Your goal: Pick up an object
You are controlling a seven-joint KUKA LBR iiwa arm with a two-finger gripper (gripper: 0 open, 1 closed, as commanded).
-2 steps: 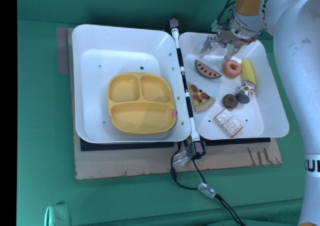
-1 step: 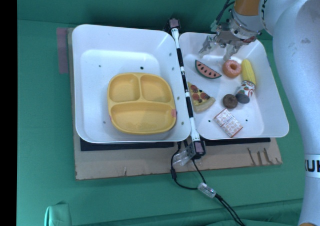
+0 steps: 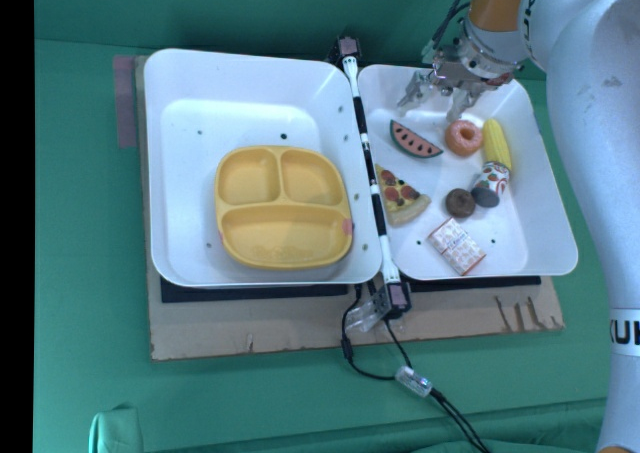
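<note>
My gripper (image 3: pixel 437 98) hangs over the far part of the right bin (image 3: pixel 545 241), its fingers spread open with nothing between them. Just below it lie a watermelon slice (image 3: pixel 412 140) and a pink frosted donut (image 3: pixel 463 137). An ear of corn (image 3: pixel 496 143) lies to the right of the donut. Nearer the front are a pizza slice (image 3: pixel 400 195), a chocolate donut (image 3: pixel 460 203), a small tipped can (image 3: pixel 490 183) and a red and white packet (image 3: pixel 456 246).
The left bin (image 3: pixel 180 111) holds a yellow divided plate (image 3: pixel 283 207). A black and white divider bar (image 3: pixel 366 156) runs between the bins. Cables (image 3: pixel 400 371) trail off the bench's front edge. My grey arm (image 3: pixel 600 141) stretches along the right side.
</note>
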